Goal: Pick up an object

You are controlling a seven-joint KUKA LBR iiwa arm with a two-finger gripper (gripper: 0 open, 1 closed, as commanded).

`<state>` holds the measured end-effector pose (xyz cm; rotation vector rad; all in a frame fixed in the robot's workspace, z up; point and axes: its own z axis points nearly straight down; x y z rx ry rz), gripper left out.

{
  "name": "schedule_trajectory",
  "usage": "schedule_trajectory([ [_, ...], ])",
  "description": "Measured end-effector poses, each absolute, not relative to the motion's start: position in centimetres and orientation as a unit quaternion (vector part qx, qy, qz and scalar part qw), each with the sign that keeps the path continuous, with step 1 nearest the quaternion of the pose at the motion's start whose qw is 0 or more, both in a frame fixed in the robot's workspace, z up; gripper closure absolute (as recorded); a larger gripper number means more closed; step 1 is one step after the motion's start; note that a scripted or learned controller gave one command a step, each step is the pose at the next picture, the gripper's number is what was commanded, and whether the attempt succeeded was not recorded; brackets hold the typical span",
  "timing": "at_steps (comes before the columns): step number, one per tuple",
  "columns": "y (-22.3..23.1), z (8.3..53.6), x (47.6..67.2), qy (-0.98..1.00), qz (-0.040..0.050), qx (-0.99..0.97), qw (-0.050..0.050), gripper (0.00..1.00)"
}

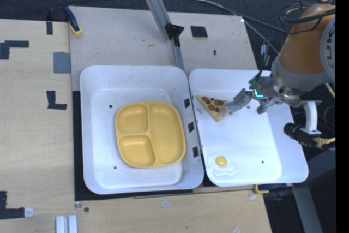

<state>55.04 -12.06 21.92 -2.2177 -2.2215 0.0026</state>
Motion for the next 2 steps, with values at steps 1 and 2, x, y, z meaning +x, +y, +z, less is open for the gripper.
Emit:
schedule_trajectory([
  [1,-12.1,21.9,55.1,-0.708,0.0006,-0.706,0.001,0.0],
  [2,-11.0,16.3,54.6,-0.708,0.0024,-0.707,0.003,0.0],
])
